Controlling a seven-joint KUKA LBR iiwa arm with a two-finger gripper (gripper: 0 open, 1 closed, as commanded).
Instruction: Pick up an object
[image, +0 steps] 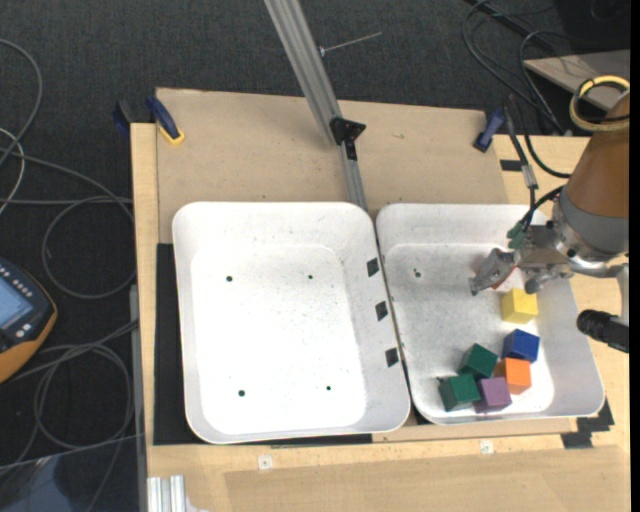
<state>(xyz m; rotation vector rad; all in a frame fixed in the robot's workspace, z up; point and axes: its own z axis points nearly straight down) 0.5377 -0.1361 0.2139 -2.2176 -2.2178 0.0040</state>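
Blocks sit in the right bin (430, 250) — six of them, all small cubes. One yellow block (519, 305) lies alone, higher up in the bin. Below it, near the bin's front corner, five more are bunched close together: one blue block (522, 346), one orange block (518, 372) just under the blue one, one purple block (494, 393), and two green blocks. The first green block (480, 359) is beside the blue one, and the second green block (460, 390) is at the left end of the bunch, touching the purple one.

The gripper (505, 272) hangs over the right bin, just above the yellow block and a little to its left. Nothing shows between the jaws, and I cannot tell if they are apart or together — they are too small and blurry. The arm (605, 190) comes in from the right side, with its orange band above the grey wrist.

The left bin (200, 240) is white too, with tiny dark specks on its floor. That makes two bins, side by side and touching, on the wooden counter (260, 140). Two blue clamps grip the counter's far edge: a left clamp (164, 118) and a right clamp (489, 130). One grey metal pole (315, 75) slants down to the spot between the bins. Black cables (60, 220) loop on the dark floor to the left.
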